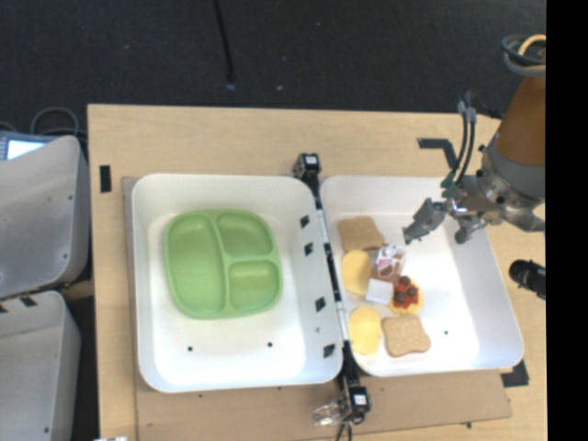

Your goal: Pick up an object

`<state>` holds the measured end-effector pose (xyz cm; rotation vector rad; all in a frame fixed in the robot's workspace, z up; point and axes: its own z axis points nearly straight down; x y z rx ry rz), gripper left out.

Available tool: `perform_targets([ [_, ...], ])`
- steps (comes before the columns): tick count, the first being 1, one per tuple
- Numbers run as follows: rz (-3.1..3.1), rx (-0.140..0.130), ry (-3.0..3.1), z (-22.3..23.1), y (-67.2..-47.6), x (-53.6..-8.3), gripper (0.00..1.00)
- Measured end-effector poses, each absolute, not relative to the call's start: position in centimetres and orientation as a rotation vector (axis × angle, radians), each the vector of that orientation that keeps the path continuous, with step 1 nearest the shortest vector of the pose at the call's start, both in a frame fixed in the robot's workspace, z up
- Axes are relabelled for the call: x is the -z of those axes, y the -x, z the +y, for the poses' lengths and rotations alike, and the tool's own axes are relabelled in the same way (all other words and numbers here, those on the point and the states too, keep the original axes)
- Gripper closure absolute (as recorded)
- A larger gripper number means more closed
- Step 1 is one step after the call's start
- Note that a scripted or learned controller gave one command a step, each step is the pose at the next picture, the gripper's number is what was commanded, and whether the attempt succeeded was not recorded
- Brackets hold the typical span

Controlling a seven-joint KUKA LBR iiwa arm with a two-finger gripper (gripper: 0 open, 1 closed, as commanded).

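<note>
Food pile point(381, 283) sits in right bin point(478, 338), left side, pieces touching. Claw point(444, 220) hovers above bin, fingers apart, holding nothing. Risk: crowded items, so the grasp may slip or nudge neighbours. Green tray point(222, 263) in left bin.

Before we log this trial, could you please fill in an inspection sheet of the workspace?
Surface: wooden bench bearing left bin and right bin.
Job's things: toy foods in right bin, including bread slice, toast, yellow piece.
Clutter: green divided plate in left bin.
Grippers: gripper above right bin, open, holding nothing.
Cables: wire on dark floor.
Surroundings: grey equipment left of the bench.
</note>
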<state>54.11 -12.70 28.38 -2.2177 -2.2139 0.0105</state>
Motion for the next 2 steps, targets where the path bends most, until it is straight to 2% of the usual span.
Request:
perform_targets([
  [1,-2.224,0.001,2.221,-12.7,-54.3,-29.0,0.0],
  [2,-2.218,-0.006,2.22,-12.9,-54.4,-22.6,0.0],
])
